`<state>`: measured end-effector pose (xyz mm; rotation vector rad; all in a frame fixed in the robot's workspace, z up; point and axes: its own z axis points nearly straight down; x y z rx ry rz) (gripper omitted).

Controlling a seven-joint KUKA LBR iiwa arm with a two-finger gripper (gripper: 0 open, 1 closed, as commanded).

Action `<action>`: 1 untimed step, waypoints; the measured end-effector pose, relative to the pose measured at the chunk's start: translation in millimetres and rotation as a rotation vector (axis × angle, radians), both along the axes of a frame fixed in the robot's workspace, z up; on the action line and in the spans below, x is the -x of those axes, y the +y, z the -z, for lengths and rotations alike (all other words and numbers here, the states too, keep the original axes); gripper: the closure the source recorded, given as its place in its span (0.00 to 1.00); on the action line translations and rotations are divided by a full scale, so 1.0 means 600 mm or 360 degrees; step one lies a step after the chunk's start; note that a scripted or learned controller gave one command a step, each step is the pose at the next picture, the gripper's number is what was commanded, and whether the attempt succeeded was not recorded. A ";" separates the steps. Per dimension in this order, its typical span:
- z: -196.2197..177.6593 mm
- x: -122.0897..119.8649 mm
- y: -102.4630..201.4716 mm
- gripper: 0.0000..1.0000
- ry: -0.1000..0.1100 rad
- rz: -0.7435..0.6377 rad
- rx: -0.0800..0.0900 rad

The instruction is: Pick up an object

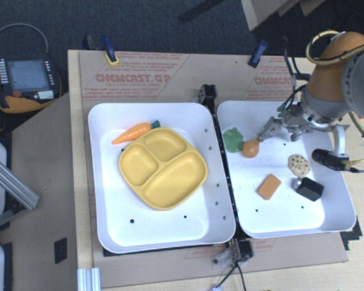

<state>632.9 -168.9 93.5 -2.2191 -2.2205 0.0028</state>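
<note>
Reaching into the right bin (333, 220) from its far corner, my end effector (272, 130), whose grip I cannot tell, hangs just beside the small orange ball (250, 148) next to a green piece (233, 139).

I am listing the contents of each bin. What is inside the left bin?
Inside the left bin lie a yellow divided plate and a toy carrot touching its upper-left rim. Anything under the plate is covered.

— What lies beyond the bins?
— A handheld control screen (25, 77) on the dark floor (158, 17), left of the bench (79, 162); two blue clamps (109, 50) grip the far edge.
</note>
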 end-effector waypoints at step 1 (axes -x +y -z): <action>-0.023 -0.003 -0.001 1.00 -0.0011 0.0000 0.0002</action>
